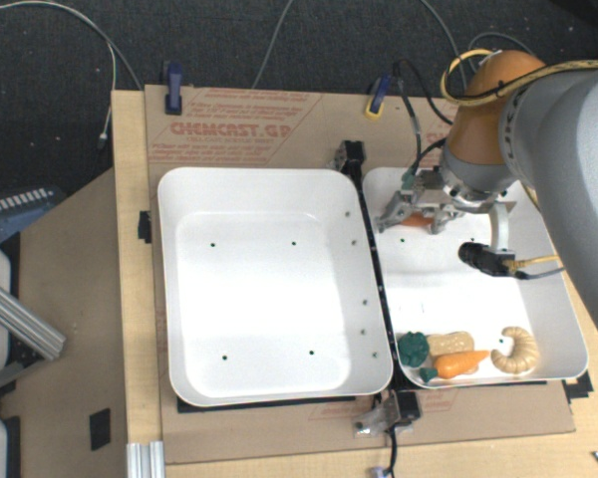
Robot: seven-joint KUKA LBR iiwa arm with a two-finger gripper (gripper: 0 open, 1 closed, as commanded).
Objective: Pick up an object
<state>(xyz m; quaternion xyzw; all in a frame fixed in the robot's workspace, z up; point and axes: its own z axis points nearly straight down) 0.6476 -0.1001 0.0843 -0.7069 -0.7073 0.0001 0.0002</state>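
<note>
A: At the far end of the right bin (568, 352), your gripper (416, 215) sits low over the white floor. Note the fingers (391, 215): they look spread, one toward the divider and one toward the arm side.

B: Anything between them?

A: You can see a small orange-red patch (415, 221) under the jaws. Whether it is an object, or whether the fingers are touching it, cannot be told from this view. Log no grasp.

B: And just outside the jaws?

A: Orange band (493, 93) of the wrist directly above the gripper, grey arm (568, 157) running off to the right. A black cable connector (483, 258) hangs beside the gripper, over the bin floor.

B: Contents of the right bin?

A: All clustered along the near wall, well apart from the gripper. From the divider outward: a dark green piece (413, 348), a tan piece (449, 343), an orange carrot-like piece (459, 363) just below the tan one, then a curled cream croissant shape (519, 352) near the corner.

B: Left bin?

A: You have the left bin (179, 297) touching the right one along the black divider; only small dark dots on its floor.
</note>
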